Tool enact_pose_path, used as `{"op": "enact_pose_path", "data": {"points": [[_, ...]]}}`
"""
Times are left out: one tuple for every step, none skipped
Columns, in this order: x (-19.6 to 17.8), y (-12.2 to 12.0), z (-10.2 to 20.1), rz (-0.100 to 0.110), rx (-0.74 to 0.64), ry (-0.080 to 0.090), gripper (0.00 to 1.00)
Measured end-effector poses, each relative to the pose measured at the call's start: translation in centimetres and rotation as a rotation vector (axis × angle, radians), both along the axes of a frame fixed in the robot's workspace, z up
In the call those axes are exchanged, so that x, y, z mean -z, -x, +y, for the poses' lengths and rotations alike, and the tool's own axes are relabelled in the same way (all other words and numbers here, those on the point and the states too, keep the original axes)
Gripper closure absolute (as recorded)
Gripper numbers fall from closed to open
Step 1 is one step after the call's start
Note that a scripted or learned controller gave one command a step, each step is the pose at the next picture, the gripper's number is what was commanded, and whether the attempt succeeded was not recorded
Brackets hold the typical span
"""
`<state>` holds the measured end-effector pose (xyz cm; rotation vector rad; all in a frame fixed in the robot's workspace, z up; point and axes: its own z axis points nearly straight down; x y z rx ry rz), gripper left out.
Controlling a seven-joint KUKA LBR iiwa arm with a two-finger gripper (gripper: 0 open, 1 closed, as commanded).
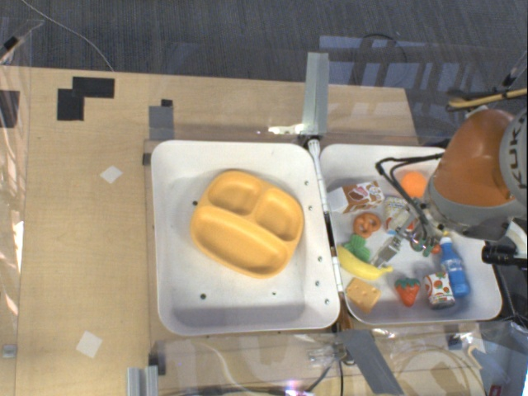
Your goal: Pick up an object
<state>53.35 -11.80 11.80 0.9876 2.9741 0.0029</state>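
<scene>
In the right bin (pixel 487 308) lie several toy foods: a yellow banana (pixel 361 266), a green piece (pixel 358 247), a red round piece (pixel 367 223), a brown snack packet (pixel 363 195), an orange ball (pixel 412 185), a cheese cube (pixel 363 294), a strawberry (pixel 407 291), a small can (pixel 440 289) and a blue bottle (pixel 453 271). My gripper (pixel 389 250) hangs low over the middle of this bin, just right of the banana and the green piece. The orange wrist band (pixel 472 167) covers the bin's right part.
The left bin (pixel 177 304) holds a yellow divided plate (pixel 247 223) near its middle. A metal post (pixel 315 97) stands behind the seam between the bins. Black cable (pixel 396 165) loops over the right bin's back edge.
</scene>
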Motion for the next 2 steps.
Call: {"op": "enact_pose_path", "data": {"points": [[2.36, -5.22, 2.36, -0.014, 0.349, -0.005, 0.00], [2.36, -5.22, 2.36, -0.014, 0.349, -0.005, 0.00]]}}
